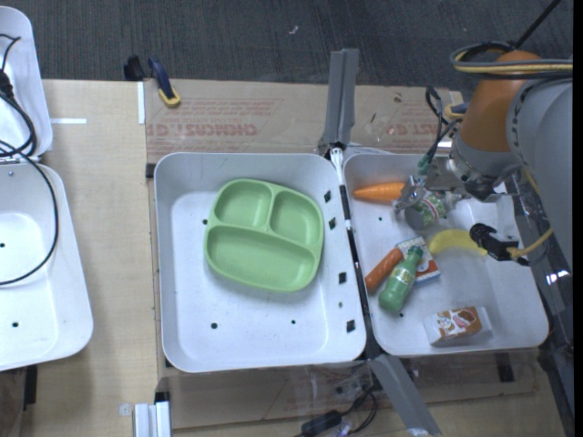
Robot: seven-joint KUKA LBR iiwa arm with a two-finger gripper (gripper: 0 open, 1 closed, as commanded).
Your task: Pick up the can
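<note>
Green divided plate in the left bin, right bin holding two carrots, green bottle, banana, small carton, can at its upper middle, fingers grasping the can

We saw a robotics lab: two white bins on a cardboard-covered bench, loose cables, toy food.
</note>
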